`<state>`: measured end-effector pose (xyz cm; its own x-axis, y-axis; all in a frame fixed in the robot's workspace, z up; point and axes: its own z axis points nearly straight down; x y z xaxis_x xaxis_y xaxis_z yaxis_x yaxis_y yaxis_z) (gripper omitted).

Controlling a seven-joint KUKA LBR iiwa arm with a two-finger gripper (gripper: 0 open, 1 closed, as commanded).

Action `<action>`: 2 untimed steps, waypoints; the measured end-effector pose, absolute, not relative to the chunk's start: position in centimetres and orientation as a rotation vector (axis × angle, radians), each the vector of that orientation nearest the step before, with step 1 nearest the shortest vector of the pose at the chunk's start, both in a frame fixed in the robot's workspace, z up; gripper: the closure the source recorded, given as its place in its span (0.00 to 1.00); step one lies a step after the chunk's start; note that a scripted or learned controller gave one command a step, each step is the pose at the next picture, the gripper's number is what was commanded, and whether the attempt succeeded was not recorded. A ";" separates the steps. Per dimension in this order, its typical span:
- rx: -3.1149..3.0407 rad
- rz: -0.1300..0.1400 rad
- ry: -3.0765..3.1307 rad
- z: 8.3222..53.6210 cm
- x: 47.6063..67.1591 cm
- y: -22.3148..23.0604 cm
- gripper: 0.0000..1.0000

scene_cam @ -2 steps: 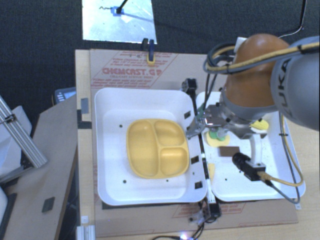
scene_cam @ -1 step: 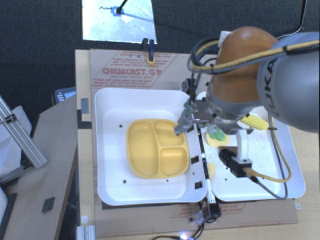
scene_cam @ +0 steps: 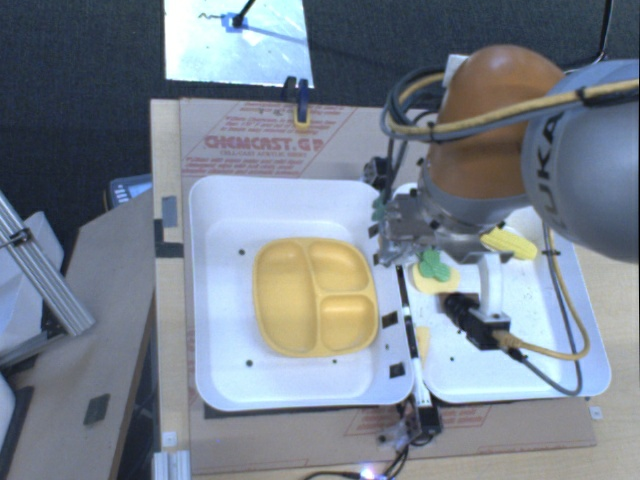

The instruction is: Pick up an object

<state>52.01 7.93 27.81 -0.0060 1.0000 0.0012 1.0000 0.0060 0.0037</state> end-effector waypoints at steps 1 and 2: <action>2.230 -0.002 2.208 27.5 49.7 -3.6 1.00; 2.218 0.008 2.213 33.4 48.9 -7.2 1.00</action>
